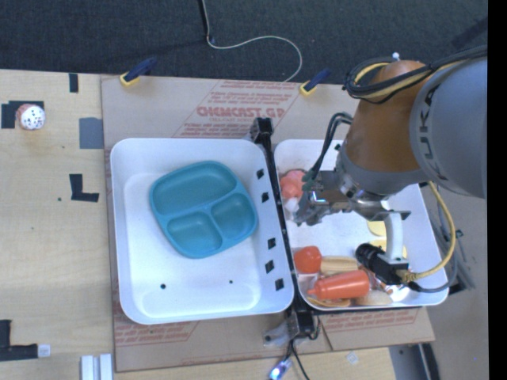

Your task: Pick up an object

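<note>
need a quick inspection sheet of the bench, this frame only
Surface: cardboard sheet on the bench, two white bins side by side.
Job's things: right bin holds an orange carrot-like toy, a red piece, a pink piece, something yellow.
Clutter: blue divided plate in the left bin.
Grippers: gripper low over the right bin, nothing seen held.
Cables: white cable behind; yellow cable on the arm.
Surroundings: die far left, clamps at the cardboard's back corners.

One fixed camera sits above the surface [55, 236], looking down at a slant from fairly close. It takes in both bins, left bin [127, 212] and right bin [424, 236], side by side, with the arm [420, 125] entering from the right.
</note>
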You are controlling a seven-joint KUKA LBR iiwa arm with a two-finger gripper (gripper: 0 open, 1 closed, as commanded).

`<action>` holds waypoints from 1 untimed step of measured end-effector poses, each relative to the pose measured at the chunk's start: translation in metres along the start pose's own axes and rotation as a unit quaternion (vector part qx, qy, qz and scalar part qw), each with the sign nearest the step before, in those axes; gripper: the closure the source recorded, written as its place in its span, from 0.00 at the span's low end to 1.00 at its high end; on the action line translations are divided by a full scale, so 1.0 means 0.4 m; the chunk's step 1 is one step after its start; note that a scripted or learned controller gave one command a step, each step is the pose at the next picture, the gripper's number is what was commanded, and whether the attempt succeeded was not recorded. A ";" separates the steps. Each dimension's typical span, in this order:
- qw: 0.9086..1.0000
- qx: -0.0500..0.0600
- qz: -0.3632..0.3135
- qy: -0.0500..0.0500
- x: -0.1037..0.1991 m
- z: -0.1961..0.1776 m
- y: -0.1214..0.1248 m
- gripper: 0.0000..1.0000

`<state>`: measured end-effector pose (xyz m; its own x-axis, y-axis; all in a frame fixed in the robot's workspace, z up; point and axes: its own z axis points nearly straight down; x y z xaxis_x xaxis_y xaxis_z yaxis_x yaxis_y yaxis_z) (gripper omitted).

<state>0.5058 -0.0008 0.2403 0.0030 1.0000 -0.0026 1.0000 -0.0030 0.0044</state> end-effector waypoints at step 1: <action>1.000 -0.002 -0.006 0.003 0.145 -0.245 -0.055 1.00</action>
<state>0.4837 0.0576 0.3381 -0.0090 1.0000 0.0035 0.9999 0.0090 0.0079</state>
